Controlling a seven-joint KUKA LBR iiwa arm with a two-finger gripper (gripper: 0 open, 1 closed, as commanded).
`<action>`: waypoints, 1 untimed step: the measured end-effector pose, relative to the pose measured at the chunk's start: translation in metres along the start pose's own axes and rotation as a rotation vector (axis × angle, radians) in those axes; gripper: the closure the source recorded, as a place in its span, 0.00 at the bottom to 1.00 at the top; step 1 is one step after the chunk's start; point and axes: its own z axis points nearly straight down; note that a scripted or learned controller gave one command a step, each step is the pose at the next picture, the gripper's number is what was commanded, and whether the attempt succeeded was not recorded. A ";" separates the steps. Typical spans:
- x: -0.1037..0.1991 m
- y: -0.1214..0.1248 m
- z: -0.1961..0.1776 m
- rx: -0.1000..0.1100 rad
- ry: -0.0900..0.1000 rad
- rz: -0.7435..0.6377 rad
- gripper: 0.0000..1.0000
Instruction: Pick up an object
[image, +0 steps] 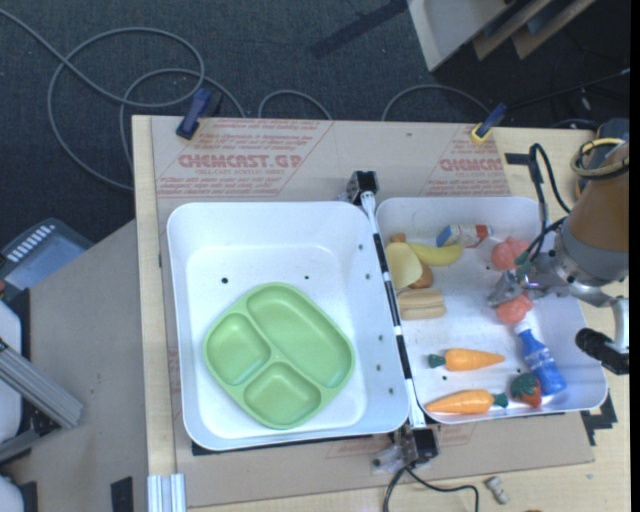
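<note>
Gripper (508, 292): positioned low in the right bin (470, 215), near its right side; whether it was open or closed could not be made out. Arm (597, 235): grey with orange band, entered from the right.

Just beside the gripper: one reddish-orange piece (512, 310) directly below it, and a second pinkish-red piece (506, 252) above it; contact with either could not be determined.

Further contents of the right bin: blue bottle (540, 363), tilted, below the gripper; strawberry (526, 390) beside the bottle's lower end; small carrot (472, 359) at centre; larger carrot (466, 402) along the front wall; banana (436, 253) and pale yellow slice (404, 265) at upper left; tan block (420, 304) beneath the slice; small tube (466, 236) near the rear wall.

Left bin (200, 240): held one green divided plate (279, 354), three compartments, lying flat.

Both bins rested on a board (250, 155) printed with red lettering.
</note>
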 end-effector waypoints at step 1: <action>0.068 0.030 0.009 -0.003 0.001 -0.003 1.00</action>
